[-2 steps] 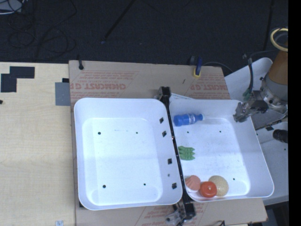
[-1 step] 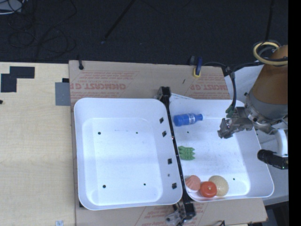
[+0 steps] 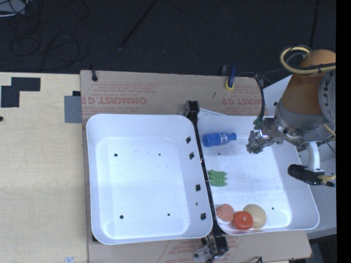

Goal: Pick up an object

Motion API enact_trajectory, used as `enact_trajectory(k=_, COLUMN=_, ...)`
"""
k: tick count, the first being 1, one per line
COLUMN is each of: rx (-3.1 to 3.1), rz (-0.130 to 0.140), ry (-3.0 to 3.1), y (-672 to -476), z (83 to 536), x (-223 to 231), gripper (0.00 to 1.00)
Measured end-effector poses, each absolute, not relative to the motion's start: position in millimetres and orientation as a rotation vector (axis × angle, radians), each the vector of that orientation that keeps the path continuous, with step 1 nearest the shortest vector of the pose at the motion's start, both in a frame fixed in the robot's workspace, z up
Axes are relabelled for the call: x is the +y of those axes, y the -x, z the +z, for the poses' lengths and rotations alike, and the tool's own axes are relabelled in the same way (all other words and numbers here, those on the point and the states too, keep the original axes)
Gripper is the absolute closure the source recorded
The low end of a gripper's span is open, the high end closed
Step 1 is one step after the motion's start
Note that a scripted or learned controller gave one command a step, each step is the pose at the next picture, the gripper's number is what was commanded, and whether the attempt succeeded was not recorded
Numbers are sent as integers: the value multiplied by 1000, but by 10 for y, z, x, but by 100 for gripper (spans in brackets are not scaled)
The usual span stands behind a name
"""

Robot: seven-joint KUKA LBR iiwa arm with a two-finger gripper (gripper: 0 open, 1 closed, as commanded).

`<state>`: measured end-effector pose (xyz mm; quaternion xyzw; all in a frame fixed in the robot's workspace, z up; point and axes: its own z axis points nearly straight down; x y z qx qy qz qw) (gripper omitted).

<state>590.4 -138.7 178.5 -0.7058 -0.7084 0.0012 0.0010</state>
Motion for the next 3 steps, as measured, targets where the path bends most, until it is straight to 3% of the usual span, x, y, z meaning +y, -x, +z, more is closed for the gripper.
enact_trajectory(k=3, rx=-2220, rz=6, ry=2213, y=-5885, z=2095, x=-1414, gripper=100)
